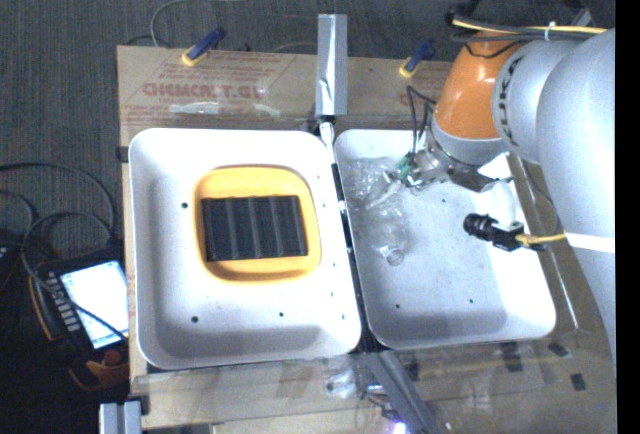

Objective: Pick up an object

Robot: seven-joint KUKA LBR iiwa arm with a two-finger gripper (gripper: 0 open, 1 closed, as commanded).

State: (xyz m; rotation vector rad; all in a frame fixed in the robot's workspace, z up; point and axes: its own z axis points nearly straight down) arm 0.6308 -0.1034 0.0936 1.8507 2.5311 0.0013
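The gripper [413, 168] is down in the upper part of the right bin [460, 327], just right of centre in the frame and right beside the crumpled clear plastic [380, 207] lying along that bin's left wall. Whether it stands wide or narrow I cannot tell, as the wrist hides it. The plastic looks light and springy, so the grasp should probably close over a bulky fold, not a thin edge, and lift slowly. The bin wall close behind it leaves little room, while the yellow tray [258, 222] in the left bin [160, 222] is well apart and no hindrance.
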